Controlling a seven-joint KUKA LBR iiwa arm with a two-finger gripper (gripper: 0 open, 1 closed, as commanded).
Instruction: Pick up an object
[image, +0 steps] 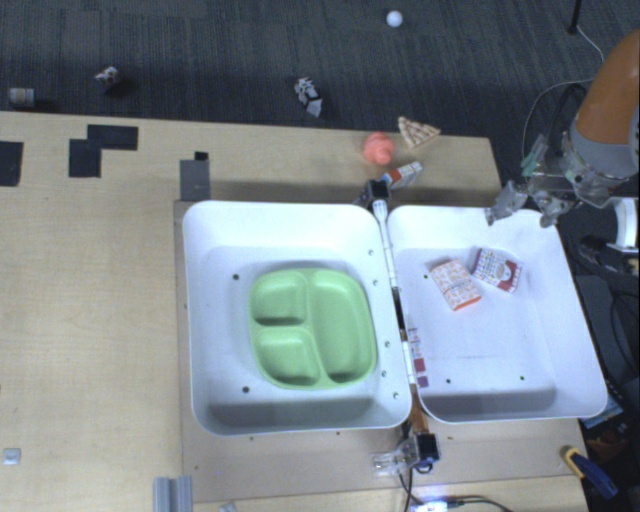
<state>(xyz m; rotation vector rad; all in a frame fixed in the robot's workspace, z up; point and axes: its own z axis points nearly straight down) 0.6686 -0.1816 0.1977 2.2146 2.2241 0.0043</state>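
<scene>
Two small cartons lie side by side in the right bin (520, 370): a pink and white one (455, 284) and a red and white one (496, 269) just right of it. My gripper (526, 201) hangs over the bin's far right corner, above and to the right of both cartons, with nothing between its fingers. Its two fingers stand spread apart, so it is open. The orange band of the arm (612, 100) shows at the right edge.
The left bin (215, 300) holds a green divided tray (312, 326). Beyond the bins on the bench lie a pink ball (378, 148), a pizza-slice toy (418, 131) and a small tube (402, 176). Cables run along the right side.
</scene>
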